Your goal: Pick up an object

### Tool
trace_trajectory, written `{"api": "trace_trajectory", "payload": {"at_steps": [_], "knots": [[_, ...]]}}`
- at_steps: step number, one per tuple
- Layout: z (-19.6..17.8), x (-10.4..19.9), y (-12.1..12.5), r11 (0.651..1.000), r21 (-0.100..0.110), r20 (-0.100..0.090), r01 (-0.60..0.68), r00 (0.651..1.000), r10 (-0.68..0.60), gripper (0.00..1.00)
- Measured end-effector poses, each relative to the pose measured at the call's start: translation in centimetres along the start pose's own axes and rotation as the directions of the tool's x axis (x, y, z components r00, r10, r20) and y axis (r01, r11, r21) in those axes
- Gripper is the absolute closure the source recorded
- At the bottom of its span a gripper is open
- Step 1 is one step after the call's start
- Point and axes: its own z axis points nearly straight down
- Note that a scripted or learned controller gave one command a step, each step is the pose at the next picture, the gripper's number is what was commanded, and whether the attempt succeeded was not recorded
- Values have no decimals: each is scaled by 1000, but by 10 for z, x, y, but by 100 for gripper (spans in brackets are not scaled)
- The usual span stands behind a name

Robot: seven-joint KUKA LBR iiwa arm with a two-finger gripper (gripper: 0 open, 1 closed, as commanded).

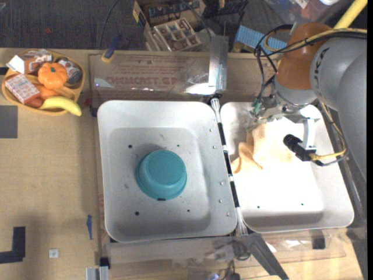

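Note:
A pale tan and orange cloth (pixel 263 149) lies crumpled in the right bin (pixel 291 209), against its left wall. My gripper (pixel 260 114) is low over the back left corner of that bin, right at the cloth's upper end. The cloth's top edge reaches up to the gripper, and the wrist hides the place where they meet. A teal bowl (pixel 162 174) sits upside down in the middle of the left bin (pixel 116 127).
A black cable connector (pixel 296 146) hangs from the arm over the cloth's right side. The grey arm with its orange band (pixel 303 57) covers the back right of the bench. A basket of toy fruit (pixel 42 83) stands at the far left.

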Motion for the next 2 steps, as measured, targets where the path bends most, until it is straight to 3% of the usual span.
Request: {"api": "trace_trajectory", "payload": {"at_steps": [1,2], "knots": [[0,0,0,1000,0,0,0,1000,0,0],[-81,40,-17,990,1,0,-141,990,141,0]]}}
